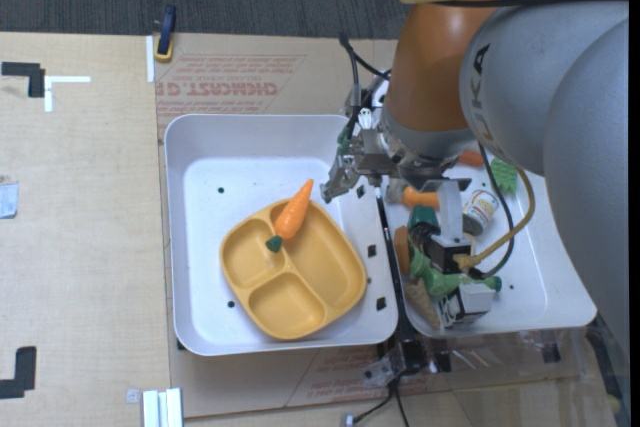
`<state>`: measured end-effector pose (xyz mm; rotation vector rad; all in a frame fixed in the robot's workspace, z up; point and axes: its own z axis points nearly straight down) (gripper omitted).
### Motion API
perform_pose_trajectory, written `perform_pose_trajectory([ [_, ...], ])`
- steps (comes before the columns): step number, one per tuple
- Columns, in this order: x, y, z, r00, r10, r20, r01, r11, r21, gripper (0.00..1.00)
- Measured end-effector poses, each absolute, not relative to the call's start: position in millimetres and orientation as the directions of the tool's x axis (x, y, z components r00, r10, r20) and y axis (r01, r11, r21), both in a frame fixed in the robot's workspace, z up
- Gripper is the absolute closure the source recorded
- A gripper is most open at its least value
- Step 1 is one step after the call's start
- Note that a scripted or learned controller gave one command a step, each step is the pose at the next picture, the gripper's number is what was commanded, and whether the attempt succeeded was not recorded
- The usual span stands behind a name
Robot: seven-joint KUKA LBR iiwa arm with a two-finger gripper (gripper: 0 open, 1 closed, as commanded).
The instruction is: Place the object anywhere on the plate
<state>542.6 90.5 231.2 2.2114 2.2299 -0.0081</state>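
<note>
Fingers of the gripper [338, 177] look parted and empty — the carrot [293, 208] already lies on the yellow plate [300, 305], across its upper rim — so lift straight clear without nudging it.

R bin [560, 300]: small can [482, 208], green toy [430, 270]; cardboard [230, 80] under bins.

Big smooth grey rounded arm casing [560, 85] w/ dark lettering partly visible on its side. Glossy orange band [435, 65] at approx 9 o'clock of the casing. Thin black cables [520, 205] loop toward 6 o'clock. Small metal-and-black gripper assembly [345, 170], fine detail too blurred.
</note>
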Motion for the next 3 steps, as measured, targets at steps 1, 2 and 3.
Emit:
perform_pose_trajectory([
  [1,543.3,89,239,-0.011,1.0,-0.009,1.0,0.011,-0.004,1.0],
  [2,559.8,185,211,-0.267,0.964,-0.003,0.964,0.267,-0.002,1.0],
  [3,559.8,185,211,-0.267,0.964,-0.004,0.964,0.267,-0.002,0.0],
])
